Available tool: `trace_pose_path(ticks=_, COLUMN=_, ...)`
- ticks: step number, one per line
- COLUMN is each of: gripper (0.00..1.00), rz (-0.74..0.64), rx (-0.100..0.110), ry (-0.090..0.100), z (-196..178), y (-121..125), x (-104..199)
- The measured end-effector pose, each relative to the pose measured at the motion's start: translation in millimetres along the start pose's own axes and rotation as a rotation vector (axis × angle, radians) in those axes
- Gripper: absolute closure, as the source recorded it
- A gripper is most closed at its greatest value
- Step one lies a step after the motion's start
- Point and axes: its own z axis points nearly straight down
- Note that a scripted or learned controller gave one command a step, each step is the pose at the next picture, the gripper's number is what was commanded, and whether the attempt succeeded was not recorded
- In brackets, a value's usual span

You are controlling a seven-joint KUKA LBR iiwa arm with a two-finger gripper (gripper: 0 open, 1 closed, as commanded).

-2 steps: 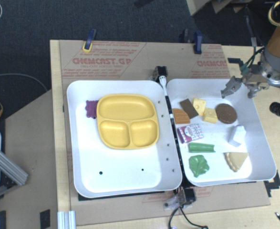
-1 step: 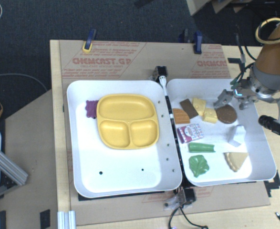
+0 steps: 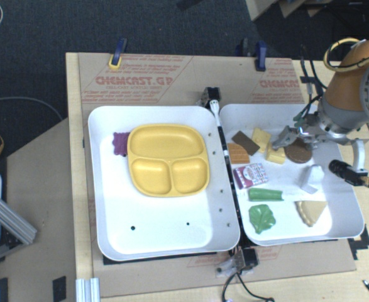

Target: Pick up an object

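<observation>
Hovering low in the right bin (image 3: 354,222), gripper (image 3: 295,138) over the brown round piece (image 3: 298,152) beside yellow cheese blocks (image 3: 269,146), grip impossible to tell, nothing lifted yet, pick still ahead.

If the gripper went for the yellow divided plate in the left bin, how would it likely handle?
The yellow divided plate looks rigid and moulded, so probably stiff. It lies flat and wide, likely hard to pinch except at its rim. It looks glossy, perhaps slippery.

A round brown disc (image 3: 298,153) lies flat in the right bin (image 3: 347,226) — just beside a yellow block (image 3: 276,155).
</observation>
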Motion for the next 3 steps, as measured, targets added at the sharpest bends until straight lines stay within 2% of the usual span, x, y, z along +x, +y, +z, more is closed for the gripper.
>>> trace_pose_path(ticks=1, gripper=1.00, rz=-0.002, rx=-0.008, ry=-0.003, z=-14.7, y=2.2, x=-0.3)
trace_pose_path(ticks=2, gripper=1.00, rz=-0.001, rx=0.000, ry=-0.001, z=-67.5, y=13.3, x=1.8)
trace_pose_path(ticks=3, gripper=1.00, rz=-0.001, rx=0.000, ry=-0.001, z=-109.6, y=12.7, x=-1.0)
